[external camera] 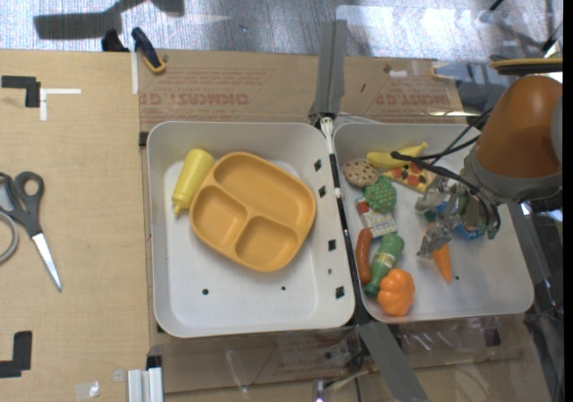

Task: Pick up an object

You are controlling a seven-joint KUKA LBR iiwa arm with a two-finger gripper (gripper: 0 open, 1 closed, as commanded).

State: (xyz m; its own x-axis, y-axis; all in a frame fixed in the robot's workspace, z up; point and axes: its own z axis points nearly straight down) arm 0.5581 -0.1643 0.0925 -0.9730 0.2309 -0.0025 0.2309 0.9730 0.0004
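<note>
right white plastic bin (510,297): small orange pumpkin-shaped toy (397,292) at the near edge, green toy bottle (386,255) just behind it; orange carrot-shaped toy (443,261) directly below the metal two-finger gripper (436,239), touching or not, cannot tell; fingers' spread cannot be told either; yellow toy banana (397,157) at the far wall; left white plastic bin (170,302): yellow-orange three-compartment plastic tray (253,209)

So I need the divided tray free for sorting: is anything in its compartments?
Empty. All three compartments of the orange tray show bare plastic. The yellow bottle lies outside it, against its left edge, in the left bin.
</note>
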